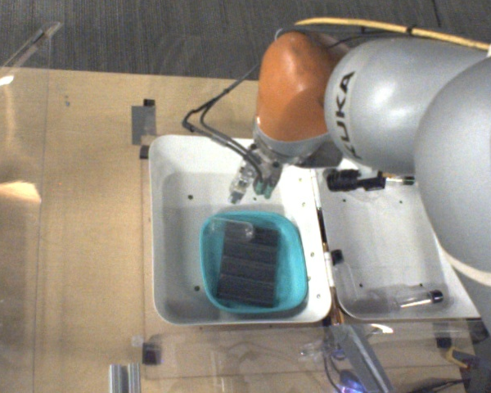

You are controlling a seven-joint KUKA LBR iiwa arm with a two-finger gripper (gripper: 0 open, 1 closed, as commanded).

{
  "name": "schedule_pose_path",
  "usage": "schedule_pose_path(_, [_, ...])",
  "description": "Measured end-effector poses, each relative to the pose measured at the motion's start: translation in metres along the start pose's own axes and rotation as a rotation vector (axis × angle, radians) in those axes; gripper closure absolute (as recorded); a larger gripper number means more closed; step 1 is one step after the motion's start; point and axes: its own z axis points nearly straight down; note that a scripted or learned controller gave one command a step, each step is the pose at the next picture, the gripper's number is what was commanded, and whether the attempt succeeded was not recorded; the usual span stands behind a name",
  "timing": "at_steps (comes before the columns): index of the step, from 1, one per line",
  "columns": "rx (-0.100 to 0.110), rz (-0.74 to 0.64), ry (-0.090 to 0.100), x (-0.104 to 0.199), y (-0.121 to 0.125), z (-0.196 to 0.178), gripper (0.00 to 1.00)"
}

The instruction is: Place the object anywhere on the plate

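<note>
Since the dark ribbed object (pixel 247 262) already lies flat on the teal plate (pixel 293 244) in the left bin (pixel 170 188), we judge it placed; our gripper (pixel 252 185) hovers above, fingers apart and holding nothing.

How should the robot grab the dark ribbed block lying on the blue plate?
Probably from straight above, pinching the block across its two long sides. It lies flat on the plate, so only its top and edges are reachable, and the raised rim blocks a sideways approach.
</note>
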Motion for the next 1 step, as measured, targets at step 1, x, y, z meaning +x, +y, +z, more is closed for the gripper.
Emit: schedule_pose_path(1, [-0.001,-0.157,-0.002,-0.0049,0.0291,-0.0462,1.00])
